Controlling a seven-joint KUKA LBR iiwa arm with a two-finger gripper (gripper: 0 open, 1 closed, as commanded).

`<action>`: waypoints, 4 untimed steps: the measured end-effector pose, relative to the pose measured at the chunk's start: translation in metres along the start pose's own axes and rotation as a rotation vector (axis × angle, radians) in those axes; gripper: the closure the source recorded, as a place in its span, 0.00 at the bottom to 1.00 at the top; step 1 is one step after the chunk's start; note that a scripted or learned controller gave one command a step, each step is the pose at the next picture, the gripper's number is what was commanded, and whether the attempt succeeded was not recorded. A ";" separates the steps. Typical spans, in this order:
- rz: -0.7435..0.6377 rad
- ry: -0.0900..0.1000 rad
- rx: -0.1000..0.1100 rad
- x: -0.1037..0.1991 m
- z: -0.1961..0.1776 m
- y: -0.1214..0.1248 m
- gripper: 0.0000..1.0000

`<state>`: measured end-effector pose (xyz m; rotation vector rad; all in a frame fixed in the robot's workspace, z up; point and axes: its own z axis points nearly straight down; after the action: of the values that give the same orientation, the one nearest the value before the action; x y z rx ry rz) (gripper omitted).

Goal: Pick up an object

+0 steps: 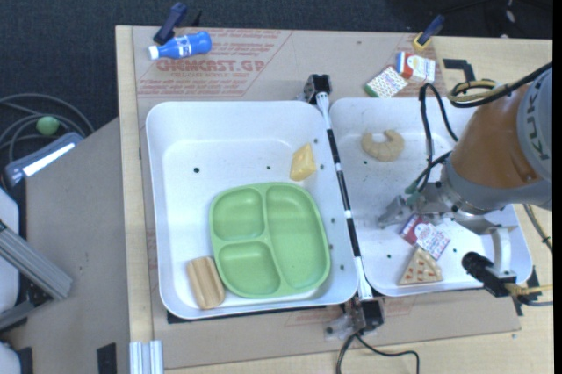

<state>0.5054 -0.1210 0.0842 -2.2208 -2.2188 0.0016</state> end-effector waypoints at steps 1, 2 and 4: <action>0.001 -0.001 -0.003 0.000 -0.010 0.001 1.00; -0.002 -0.001 -0.004 0.019 -0.107 0.001 1.00; 0.000 -0.003 -0.004 -0.067 -0.082 0.031 0.00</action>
<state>0.5367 -0.1882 0.1664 -2.2241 -2.2229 0.0011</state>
